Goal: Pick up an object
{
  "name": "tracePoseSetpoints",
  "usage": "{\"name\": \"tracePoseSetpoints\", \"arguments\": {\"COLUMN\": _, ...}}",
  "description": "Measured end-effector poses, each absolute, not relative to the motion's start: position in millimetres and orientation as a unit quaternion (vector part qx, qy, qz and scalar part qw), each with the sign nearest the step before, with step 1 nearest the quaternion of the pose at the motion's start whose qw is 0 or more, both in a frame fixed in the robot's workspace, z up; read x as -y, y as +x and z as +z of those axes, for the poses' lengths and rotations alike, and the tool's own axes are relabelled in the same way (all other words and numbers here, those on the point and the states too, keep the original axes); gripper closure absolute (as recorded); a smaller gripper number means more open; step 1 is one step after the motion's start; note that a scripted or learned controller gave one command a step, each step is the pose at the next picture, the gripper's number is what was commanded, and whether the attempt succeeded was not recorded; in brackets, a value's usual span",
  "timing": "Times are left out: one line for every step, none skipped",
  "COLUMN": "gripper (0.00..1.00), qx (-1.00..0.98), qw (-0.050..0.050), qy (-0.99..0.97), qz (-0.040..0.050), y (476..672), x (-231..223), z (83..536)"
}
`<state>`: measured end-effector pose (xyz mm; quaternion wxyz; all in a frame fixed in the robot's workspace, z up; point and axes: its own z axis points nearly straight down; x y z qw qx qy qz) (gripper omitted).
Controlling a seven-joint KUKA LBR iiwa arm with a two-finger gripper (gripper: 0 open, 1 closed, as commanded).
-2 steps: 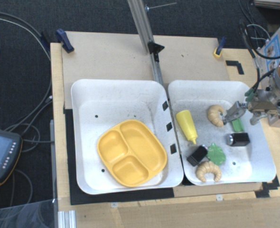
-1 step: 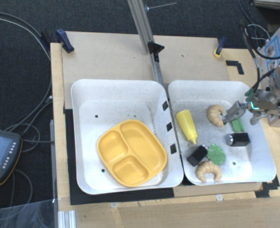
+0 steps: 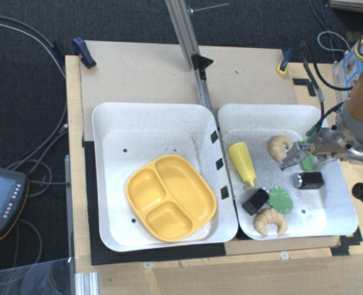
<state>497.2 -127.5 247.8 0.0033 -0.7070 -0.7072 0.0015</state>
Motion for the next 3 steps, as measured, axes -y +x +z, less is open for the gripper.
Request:
{"name": "tracePoseSetpoints", "arguments": {"gripper": 0.0, "qx": 0.707, "qw": 0.004, "qy": -0.707, "qz": 0.0016, "y": 496.8, "x": 118, "z": 200}}
{"name": "tracePoseSetpoints", "arguments": {"gripper": 0.0, "qx": 0.707, "qw": 0.004, "qy": -0.708, "qz": 0.002, "y": 493.6, "x": 126, "z": 142}}
{"name": "tracePoseSetpoints", "arguments": {"gripper": 1.0, "qx": 0.708, "qw": 0.0, "qy": -0.707, "qz": -0.0011, "y": 496.0, "x": 125, "z": 156}}
